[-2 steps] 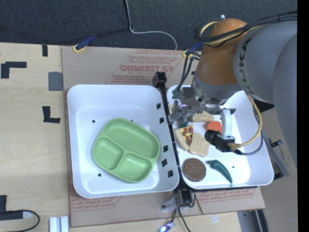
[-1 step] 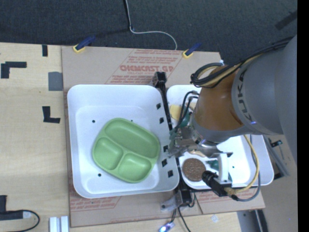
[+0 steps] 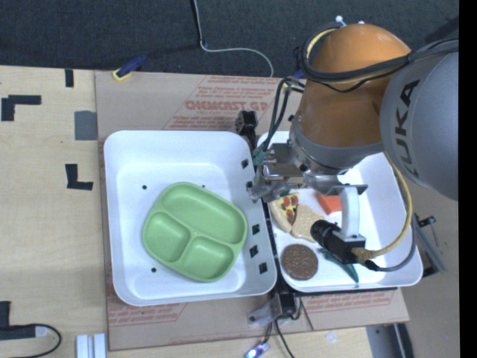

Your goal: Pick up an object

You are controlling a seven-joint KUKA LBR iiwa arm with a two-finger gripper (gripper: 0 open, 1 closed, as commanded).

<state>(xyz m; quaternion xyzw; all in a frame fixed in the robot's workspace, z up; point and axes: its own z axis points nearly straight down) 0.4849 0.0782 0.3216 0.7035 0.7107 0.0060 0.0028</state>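
pick not yet confirmed: the hand [image 3: 279, 171] sits low over the right bin [image 3: 387, 177] above the pizza slice [image 3: 292, 213], finger state cannot be told, cookie [image 3: 299, 261] nearby, green plate [image 3: 195, 232] in the left bin [image 3: 127, 155].

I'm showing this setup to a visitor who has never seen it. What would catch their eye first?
Probably the arm, whose big orange band and grey body loom over the right bin. Next comes the pale green divided plate, lying alone in the left bin. Below the arm, a pizza slice and a brown round cookie sit near the right bin's left side.
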